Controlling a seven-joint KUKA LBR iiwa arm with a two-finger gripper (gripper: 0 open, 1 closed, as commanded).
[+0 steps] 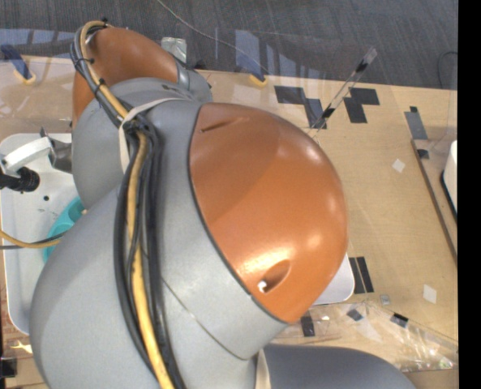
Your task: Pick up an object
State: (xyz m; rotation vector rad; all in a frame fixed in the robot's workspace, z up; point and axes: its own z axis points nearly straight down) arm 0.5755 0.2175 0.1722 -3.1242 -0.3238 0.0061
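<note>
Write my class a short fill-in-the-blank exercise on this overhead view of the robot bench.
1. The arm hides most of the bench; its large joint cap is coloured ____.
2. Black and ____ cables run along the arm.
3. At the view's left, a teal object lies in a ____ bin.

Missing words: orange; yellow; white

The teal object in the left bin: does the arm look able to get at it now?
Probably yes, but uncertain. The arm hangs right over the left bin, beside the teal object, and nothing else lies on the visible part of it. The arm's body hides most of the bin.
</note>
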